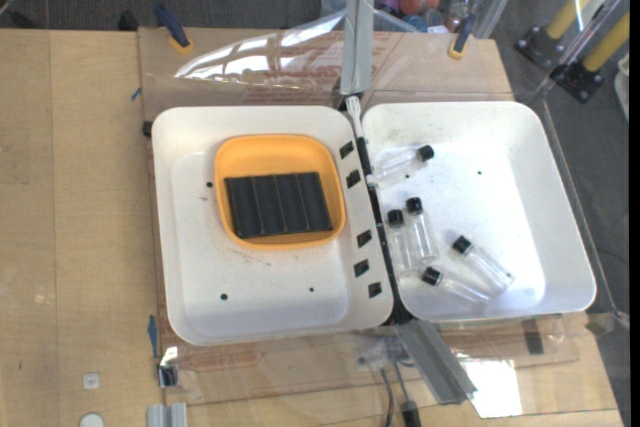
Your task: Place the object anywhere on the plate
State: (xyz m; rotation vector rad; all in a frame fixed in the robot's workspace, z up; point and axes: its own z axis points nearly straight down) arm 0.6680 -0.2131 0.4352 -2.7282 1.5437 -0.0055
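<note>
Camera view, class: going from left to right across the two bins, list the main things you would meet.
Left bin → orange plate with a black ridged object on it → divider between the bins → clear black-capped vials → right bin.

A lab bench: twin white bins, clear vials, taped plastic sheeting.

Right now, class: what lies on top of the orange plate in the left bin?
A black ribbed block lies flat on the orange plate, covering most of its middle. The plate surface beneath the block is hidden.
</note>
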